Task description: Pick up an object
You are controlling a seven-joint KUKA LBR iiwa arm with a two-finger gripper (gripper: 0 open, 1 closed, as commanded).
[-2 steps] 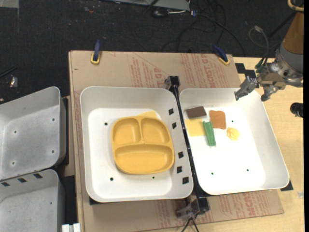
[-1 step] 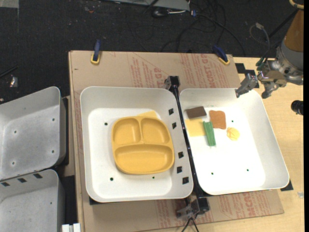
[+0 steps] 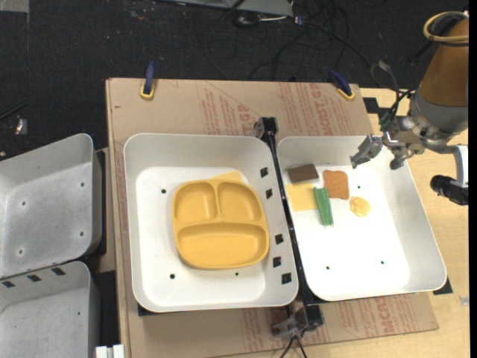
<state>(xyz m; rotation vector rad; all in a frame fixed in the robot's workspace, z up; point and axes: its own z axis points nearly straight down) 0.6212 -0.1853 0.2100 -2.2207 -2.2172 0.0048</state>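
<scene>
The end effector (image 3: 379,153) is shown poised over the upper right corner of the right bin (image 3: 417,256), its two fingers spread apart with nothing between them. It hangs from the grey wrist below the orange band of the arm (image 3: 446,73), which enters from the right. The candidate objects are grouped just left of the end effector on the bin floor: a dark brown block (image 3: 302,173), an orange-brown slab (image 3: 336,184) beside it, a pale yellow square (image 3: 299,197) below the block, a green stick (image 3: 323,206) lying lengthwise across the square's right edge, and a small yellow piece (image 3: 360,206) a little apart to the right. The left bin (image 3: 141,274) holds a yellow divided plate (image 3: 220,225). The step in hand is judged to be the approach: no object has been grasped, and the height of the fingers above the bin floor cannot be read with confidence from this slanted view. The next move would call for a shift leftward over one chosen object, probably the orange-brown slab as the nearest, then a descent with the fingers astride it, clear of its neighbours.
</scene>
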